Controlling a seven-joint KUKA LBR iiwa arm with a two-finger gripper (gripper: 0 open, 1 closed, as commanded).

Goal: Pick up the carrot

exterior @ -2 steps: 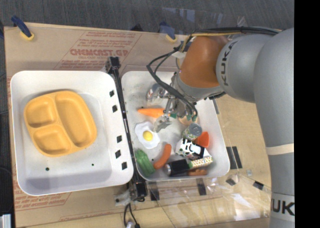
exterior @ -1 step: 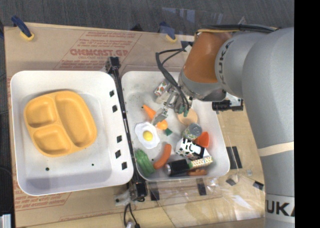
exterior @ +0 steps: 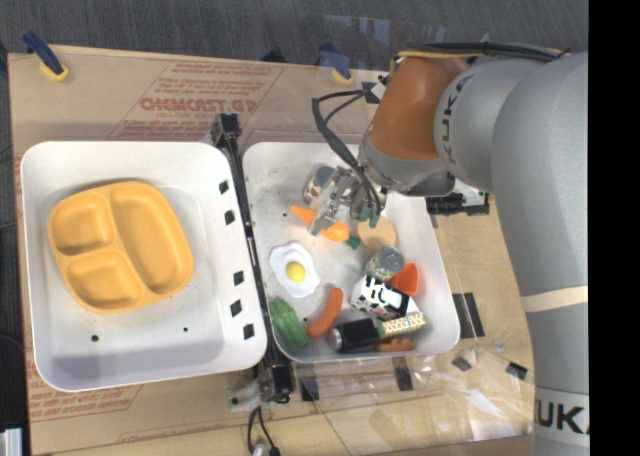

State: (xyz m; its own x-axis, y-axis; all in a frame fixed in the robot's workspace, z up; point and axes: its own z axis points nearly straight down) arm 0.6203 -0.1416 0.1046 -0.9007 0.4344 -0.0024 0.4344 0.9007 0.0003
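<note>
The carrot [exterior: 337,233] is a small orange piece with a green end, lying in the upper middle of the right bin [exterior: 262,184]. An orange tip [exterior: 300,214] shows just to its left; the gripper hides the stretch between, so I cannot tell whether the tip belongs to the carrot. My gripper [exterior: 347,206] hangs low directly over the carrot's upper side, reaching in from the grey arm with the orange band [exterior: 420,109]. Whether it touches the carrot is hidden.
The right bin also holds a fried egg [exterior: 295,269], a sausage [exterior: 325,311], a green item [exterior: 285,324], a black cylinder [exterior: 355,334], a can [exterior: 383,264] and a tan disc [exterior: 380,236]. A yellow divided plate [exterior: 120,244] lies in the left bin [exterior: 40,344].
</note>
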